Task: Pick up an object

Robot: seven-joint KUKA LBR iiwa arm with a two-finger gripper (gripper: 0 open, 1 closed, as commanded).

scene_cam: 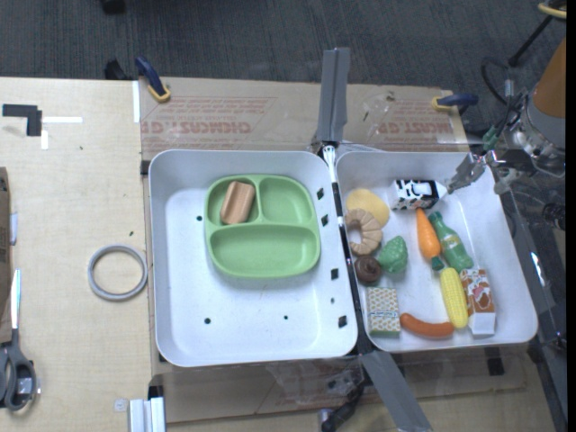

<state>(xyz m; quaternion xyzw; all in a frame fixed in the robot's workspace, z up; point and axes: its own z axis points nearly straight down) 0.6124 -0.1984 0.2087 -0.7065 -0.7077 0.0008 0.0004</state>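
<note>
Camera view, looking down at a slant on both bins. I see the gripper [470,171] at the upper right corner of the right bin [515,241], reaching in from the right; whether it is apart or together I cannot tell — it holds nothing that I can make out.

Right bin holds the clutter. A black-and-white cow toy [417,193] lies near the top, just left of the gripper. Below it, a carrot [426,232] and a green bottle [451,241] lie side by side, touching or nearly so. A corn cob [453,296] sits lower, just beside a small carton [479,301] at the right wall. A sausage [426,326] lies along the bottom edge, next to a checked box [382,310]. On the left side: a yellow lump [367,204], a ridged tan pastry [365,231], a brown donut [367,268], and a green leafy piece [392,255] — all bunched close together.

Left bin [180,313] holds a green divided plate [264,250]; a bread roll [237,202] rests in its upper left compartment.

Outside the bins, on the bench [63,196]: a tape ring [117,271] well left of the left bin, scissors [16,367] at the lower left edge.
</note>
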